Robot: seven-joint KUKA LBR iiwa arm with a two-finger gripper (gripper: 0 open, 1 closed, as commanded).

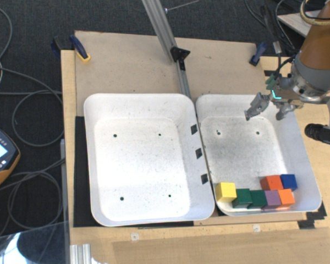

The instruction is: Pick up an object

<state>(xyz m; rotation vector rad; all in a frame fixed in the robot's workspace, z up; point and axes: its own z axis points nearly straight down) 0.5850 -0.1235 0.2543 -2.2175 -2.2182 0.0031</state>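
Several colored blocks point(258, 192) cluster at the right bin's point(297, 158) six o'clock edge, we see. Toward twelve o'clock, well apart from them, our gripper point(270, 108) hovers with fingers spread, pinching nothing.

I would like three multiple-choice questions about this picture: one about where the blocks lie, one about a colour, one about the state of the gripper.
1. Where do the blocks lie?
A. In the left bin's centre
B. Along the right bin's near edge
C. On the bare bench

2. Which colour has the block at the left end of the cluster?
A. Yellow
B. Blue
C. Purple

3. What is the gripper doing?
A. Holding a block
B. Touching the left bin
C. Open above the right bin's far end

Answers: 1 B, the cluster sits by the near rim. 2 A, the yellow block is leftmost. 3 C, its fingers stand apart with nothing between.
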